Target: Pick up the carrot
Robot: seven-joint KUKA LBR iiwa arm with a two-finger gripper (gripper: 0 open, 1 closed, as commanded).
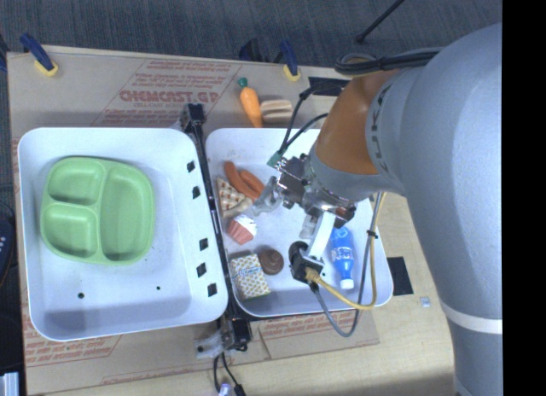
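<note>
The carrot (250, 104), orange with a small green top, lies on the cardboard just beyond the far rim of the right bin (375, 288), outside both bins. My gripper (260, 204) is down inside the right bin, well short of the carrot, hovering over a waffle piece (228, 197) and beside the sausages (244, 180). I see nothing held in it.
A tan bun-like piece (275, 111) lies right beside the carrot. The right bin also holds a red-and-white piece (241, 230), a brown donut (271, 259), a patterned box (249, 276) and a blue bottle (343, 259). A green divided plate (98, 209) sits in the left bin (34, 305).
</note>
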